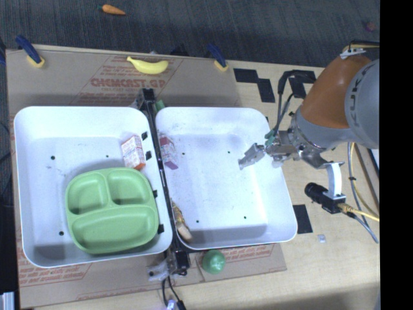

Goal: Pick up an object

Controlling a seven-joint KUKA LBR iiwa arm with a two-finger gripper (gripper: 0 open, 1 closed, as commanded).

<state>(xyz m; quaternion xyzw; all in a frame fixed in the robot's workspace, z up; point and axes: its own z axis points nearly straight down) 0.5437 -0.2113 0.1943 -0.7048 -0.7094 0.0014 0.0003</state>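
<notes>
Objects lie near the bins' shared wall, while the gripper (250, 156) hangs over the right bin (219, 231), its state unclear.

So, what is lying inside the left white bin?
The left bin holds a green divided tray and a small red-and-white packet behind it. What lies under the tray is covered, so it cannot be seen.

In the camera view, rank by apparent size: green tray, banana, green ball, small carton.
1. green tray, by far the largest.
2. banana.
3. small carton and green ball: they look about alike, so I won't rank them.
</notes>
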